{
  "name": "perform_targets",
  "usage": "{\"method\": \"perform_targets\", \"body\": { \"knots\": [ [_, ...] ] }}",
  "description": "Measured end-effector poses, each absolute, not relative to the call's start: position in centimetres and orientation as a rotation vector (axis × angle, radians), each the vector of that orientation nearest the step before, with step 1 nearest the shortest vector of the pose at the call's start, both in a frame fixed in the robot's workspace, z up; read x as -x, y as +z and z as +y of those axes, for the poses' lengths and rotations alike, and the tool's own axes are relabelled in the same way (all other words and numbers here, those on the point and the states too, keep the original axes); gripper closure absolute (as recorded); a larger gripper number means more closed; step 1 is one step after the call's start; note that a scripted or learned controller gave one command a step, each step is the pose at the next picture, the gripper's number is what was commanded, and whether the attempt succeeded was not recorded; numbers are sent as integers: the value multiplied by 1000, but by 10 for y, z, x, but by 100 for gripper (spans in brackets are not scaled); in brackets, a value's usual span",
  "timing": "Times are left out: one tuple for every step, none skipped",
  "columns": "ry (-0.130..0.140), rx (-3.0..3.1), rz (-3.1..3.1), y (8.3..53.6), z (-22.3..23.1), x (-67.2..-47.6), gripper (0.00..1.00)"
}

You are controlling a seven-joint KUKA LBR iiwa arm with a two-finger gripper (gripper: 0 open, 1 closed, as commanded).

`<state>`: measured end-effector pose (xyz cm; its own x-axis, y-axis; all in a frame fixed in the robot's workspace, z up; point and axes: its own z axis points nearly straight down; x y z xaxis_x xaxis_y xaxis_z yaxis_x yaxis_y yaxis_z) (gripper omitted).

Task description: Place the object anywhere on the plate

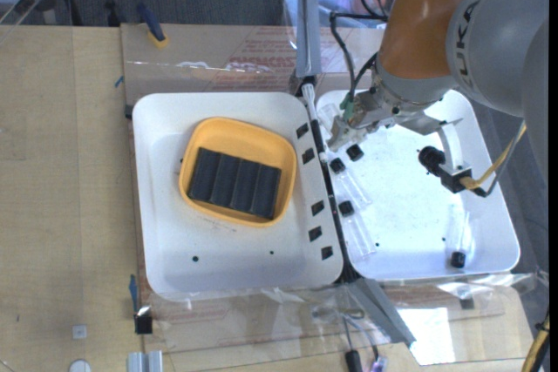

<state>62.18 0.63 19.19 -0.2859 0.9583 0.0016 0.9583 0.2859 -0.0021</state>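
**Object on the plate, arm across in the other bin**

Biggest thing in shot: the grey arm (488, 22), orange band glowing, reaching in over the right bin (418, 222). Next door, the left bin (166, 266) carries the yellow plate (209, 135), and there it is, the dark ribbed object (235, 181), lying flat inside the plate's rim. Judging by that, the placing step looks done already. Down at the gripper (342, 135), low near the divider between the bins, well apart from the plate: whether it's spread or clenched, I cannot tell. Next move, I'd say, calls only for lifting clear.
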Motion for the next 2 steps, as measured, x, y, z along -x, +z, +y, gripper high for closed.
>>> {"method": "perform_targets", "body": {
  "knots": [
    [-2, 1784, -2588, 184, 12, -644, 100],
    [0, 1629, -2684, 185, 1, -627, 100]
  ]
}}
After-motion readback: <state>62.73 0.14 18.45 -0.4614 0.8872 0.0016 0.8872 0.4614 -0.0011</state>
